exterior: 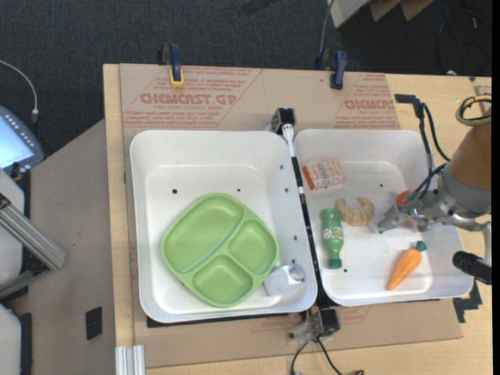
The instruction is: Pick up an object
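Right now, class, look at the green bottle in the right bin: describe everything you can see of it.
The green bottle is a small toy-like bottle, apparently plastic, with a pale label near its upper part. It lies flat on the right bin floor, close to the left wall, its length running near-to-far. The croissant lies just beside its far end; whether they touch is unclear.

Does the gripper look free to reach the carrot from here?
Probably yes. The carrot lies alone near the gripper in the right bin, nothing between them.

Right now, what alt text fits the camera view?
A gripper hovers low in the right bin near a toy carrot, croissant, green bottle and packet. The left bin holds a green divided plate.
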